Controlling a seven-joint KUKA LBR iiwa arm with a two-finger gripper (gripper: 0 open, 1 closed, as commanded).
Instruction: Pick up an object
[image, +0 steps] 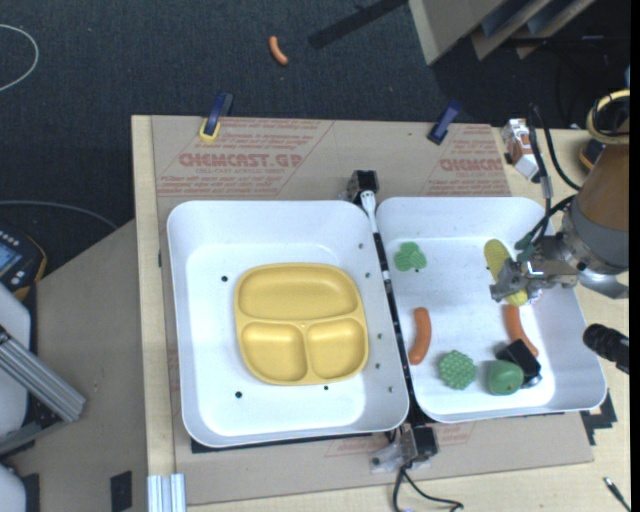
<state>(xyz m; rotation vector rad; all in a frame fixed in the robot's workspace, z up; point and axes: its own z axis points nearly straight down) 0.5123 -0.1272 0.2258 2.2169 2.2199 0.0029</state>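
Camera view: the gripper (515, 283) hangs low over the right bin (455, 222), near its right edge, at the lower tip of a yellow banana-like piece (497, 258); whether it is spread or pressed together cannot be told. An orange sausage (515, 325) lies just beside it toward the front edge, with a black piece (522, 358) and a green ball (504, 378) by the front right corner. In such a crowd, closing could nudge the banana away or catch the sausage instead.
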